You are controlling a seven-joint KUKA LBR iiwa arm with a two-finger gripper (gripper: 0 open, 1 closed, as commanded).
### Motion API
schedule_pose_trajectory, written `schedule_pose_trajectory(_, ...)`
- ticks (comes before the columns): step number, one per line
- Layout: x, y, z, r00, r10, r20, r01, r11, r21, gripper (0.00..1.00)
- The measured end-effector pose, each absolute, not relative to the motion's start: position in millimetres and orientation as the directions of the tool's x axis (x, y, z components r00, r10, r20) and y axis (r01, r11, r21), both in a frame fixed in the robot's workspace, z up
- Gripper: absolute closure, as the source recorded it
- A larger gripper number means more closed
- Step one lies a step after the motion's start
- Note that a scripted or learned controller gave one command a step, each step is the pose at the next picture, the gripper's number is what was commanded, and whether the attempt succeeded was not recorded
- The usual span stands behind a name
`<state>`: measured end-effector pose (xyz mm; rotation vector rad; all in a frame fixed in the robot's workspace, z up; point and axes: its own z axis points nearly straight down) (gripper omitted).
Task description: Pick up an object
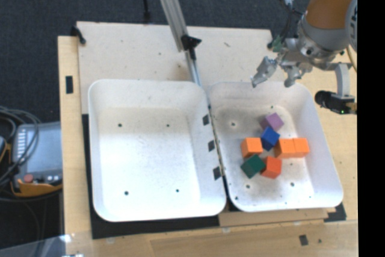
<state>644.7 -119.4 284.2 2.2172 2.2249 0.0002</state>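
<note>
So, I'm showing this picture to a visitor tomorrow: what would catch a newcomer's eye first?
Most likely the cluster of coloured blocks in the right bin: purple, blue, green and several orange ones, packed close together. Next, the grey arm with its orange band at the upper right, its tool hanging open above that bin's far rim, holding nothing. The left bin beside it is a wide white expanse.

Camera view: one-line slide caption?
Gripper open above right bin's far rim; coloured blocks clustered inside.
</note>
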Motion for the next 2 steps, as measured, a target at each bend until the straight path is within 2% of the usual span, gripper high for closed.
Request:
schedule_pose_trajectory(1, 644.6, -120, 284, -0.004, 1.000, -0.001, 1.000, 0.004, 0.000, 0.00)
schedule_pose_trajectory(2, 646.9, -114, 224, -0.004, 1.000, -0.002, 1.000, 0.004, -0.005, 0.00)
